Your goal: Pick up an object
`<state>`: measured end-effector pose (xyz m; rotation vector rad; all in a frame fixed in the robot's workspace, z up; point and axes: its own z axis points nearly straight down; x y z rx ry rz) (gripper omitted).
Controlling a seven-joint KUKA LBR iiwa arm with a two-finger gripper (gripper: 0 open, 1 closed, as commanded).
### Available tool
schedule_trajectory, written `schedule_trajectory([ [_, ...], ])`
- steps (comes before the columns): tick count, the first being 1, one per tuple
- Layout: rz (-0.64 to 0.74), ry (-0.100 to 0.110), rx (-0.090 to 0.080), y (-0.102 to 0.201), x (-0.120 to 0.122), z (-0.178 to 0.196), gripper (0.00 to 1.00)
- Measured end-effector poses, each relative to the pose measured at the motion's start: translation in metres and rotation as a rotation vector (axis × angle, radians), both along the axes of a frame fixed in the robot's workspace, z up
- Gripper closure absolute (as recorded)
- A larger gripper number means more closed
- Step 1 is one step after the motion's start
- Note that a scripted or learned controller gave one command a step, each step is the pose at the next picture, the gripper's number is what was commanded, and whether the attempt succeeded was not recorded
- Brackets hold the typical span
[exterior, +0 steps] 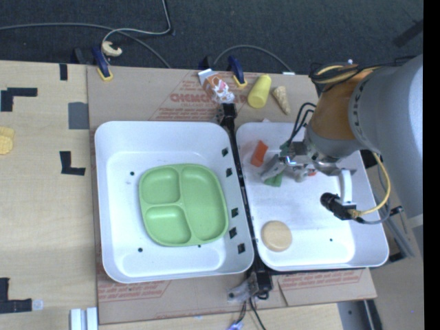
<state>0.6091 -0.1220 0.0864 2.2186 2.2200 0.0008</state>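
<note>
Approach step: claw low in the right white bin, over a small green piece beside an orange block. Claw state unclear, possibly released. Next: close, lift.

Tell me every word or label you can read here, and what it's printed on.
"CHEMCO", or something close, in faint red print, blurred: on the brown cardboard sheet behind the bins.
More red print on the cardboard's front edge: too small to read.
Small snack packet has markings: too blurred to read.
</note>
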Motion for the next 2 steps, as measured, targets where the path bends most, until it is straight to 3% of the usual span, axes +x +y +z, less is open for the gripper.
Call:
schedule_trajectory([
  [1,0.000,-0.002,-0.002,0.000,0.000,0.010,1.00],
  [2,0.002,0.002,0.002,0.061,0.026,0.098,1.00],
])
